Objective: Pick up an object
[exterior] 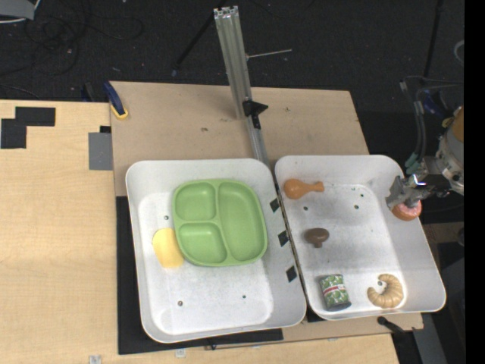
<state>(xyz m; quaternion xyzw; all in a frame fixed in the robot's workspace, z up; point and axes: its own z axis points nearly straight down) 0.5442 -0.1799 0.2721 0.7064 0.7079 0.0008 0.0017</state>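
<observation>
Two white bins side by side on the desk [227,120].

In the left bin [204,294]: green divided plate [220,223] with three compartments, lying flat in the upper middle; yellow lemon [167,248] touching the plate's lower left edge.

In the right bin [356,226]: orange drumstick [303,189] near the upper left corner, thin end pointing right; brown mushroom [317,237] near the middle; green can [334,291] lying toward the front, left of centre; tan croissant [387,290] just beside the can on its right, near the front right corner. All four well apart from the plate and lemon.

Gripper [408,197] at the right bin's right rim, roughly level with the drumstick, reaching in from the right. Pink-orange donut [408,210] directly beneath the grey gripper body, right at the bin's edge, touching or overlapping the gripper's lower end. Cannot tell whether gripped or merely lying under it, and cannot tell whether the gripper is open or closed.

Behind the bins, upright metal post [235,74] rising from the desk, with a small black bracket at its base.
</observation>
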